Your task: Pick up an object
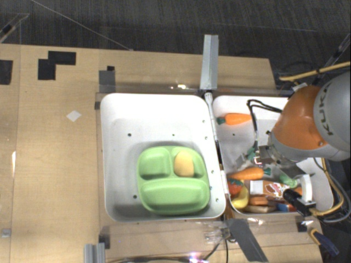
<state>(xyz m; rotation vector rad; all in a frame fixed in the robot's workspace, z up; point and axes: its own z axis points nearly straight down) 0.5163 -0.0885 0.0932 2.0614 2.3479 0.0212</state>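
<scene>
The arm [312,122] reaches in from the right and bends down over the right bin [236,107], its orange band bulking over the bin's middle. The gripper [262,156] sits low among the objects, but the wrist covers it — whether it is open or closed on anything cannot be told.

Nearest the front edge of that bin lies a heap: something yellow [239,200], a small red and white packet [269,189], and dark bits too jumbled to name. Just behind the heap, an orange carrot [248,173] lies right beside the gripper. A second carrot [237,119] rests apart near the back wall, beside a black cable [253,116].

In the left bin [126,119] sits a green divided tray [171,181] with a yellow, egg-shaped thing [184,163] in its upper right compartment.
</scene>
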